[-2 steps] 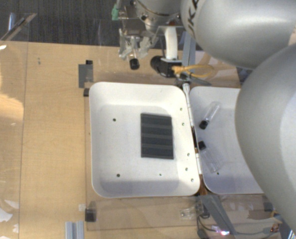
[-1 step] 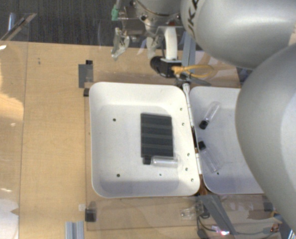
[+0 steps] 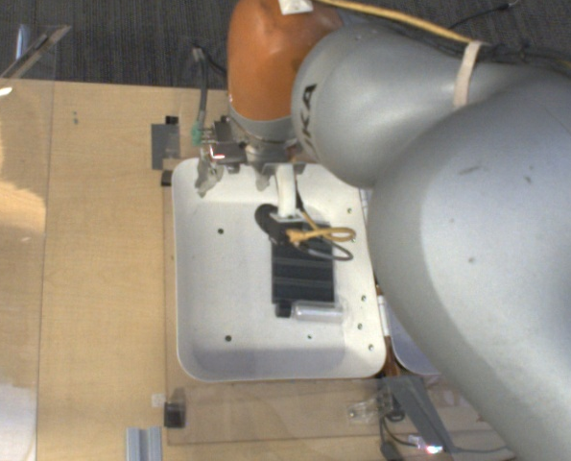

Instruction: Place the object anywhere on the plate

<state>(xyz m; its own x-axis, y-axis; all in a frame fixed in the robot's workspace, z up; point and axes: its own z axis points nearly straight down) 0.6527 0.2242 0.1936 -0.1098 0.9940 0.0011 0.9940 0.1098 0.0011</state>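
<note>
My gripper [image 3: 206, 177] hangs below the orange wrist band, over the far left corner of the left white bin [image 3: 201, 344]. I see nothing held under it. The bin floor around it is bare white with a few small dark holes. The big grey arm reaches in from the right and covers nearly all of the right bin [image 3: 410, 355], of which only a sliver of rim shows near the front.
A small black fixture [image 3: 166, 144] sits on the wooden bench just beyond the left bin's far corner. Another small black block [image 3: 175, 413] stands near the bench's front edge. To the left lies open wooden bench [image 3: 83, 257].
</note>
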